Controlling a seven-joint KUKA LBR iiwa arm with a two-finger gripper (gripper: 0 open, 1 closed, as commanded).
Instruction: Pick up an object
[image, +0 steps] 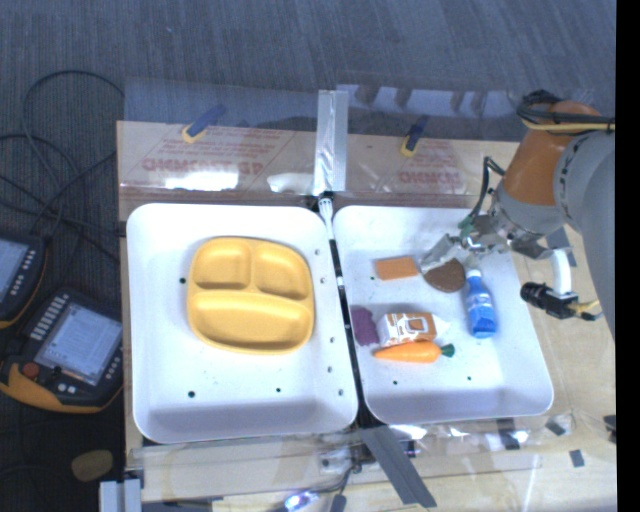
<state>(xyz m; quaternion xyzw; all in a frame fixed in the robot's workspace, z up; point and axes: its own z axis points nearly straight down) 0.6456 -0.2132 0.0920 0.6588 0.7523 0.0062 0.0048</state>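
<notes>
My gripper (452, 255) hangs low over the upper middle of the right bin (520, 385), with its fingers open. It is just above a brown round disc (447, 278), and I see nothing held between the fingers. An orange-brown flat slab (395, 268) lies just left of the gripper. A blue bottle (480, 303) lies just below and to the right of it. Lower in the bin are a small printed carton (410, 326), an orange carrot (408, 352) and a purple piece (362, 324).
The left bin (160, 390) holds a yellow divided plate (250, 293). A metal divider (331, 150) rises at the back between the bins. The grey arm with its orange band (535, 165) comes in at the upper right. Cables and a pendant (60, 345) lie left of the bench.
</notes>
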